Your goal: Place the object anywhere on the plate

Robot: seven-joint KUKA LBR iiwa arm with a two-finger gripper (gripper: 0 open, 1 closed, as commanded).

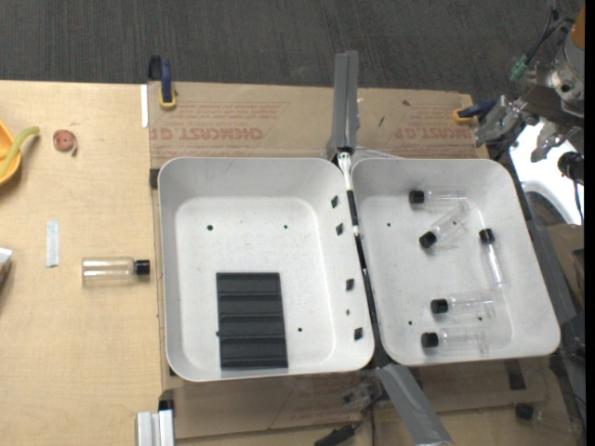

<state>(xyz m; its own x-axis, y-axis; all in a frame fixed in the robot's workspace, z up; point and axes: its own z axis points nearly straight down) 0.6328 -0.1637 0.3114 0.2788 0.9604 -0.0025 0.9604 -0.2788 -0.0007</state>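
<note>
Going L to R: a stray vial (115, 268) lies on the wooden bench (84, 360), long axis across the view, black cap pointing right toward the bins. Left bin (186, 193) holds a black ribbed plate (251, 321) near its front edge, w/ lots of bare white floor behind and beside it. Right bin (521, 212) has five clear vials w/ black caps, scattered and mostly apart: top one (437, 197) lies across, next (443, 227) sits diagonal, the right one (490, 257) runs front-to-back, two lower ones (462, 305) (456, 340) lie across. Gripper (521, 110) hangs past the right bin's back-right corner.
</note>
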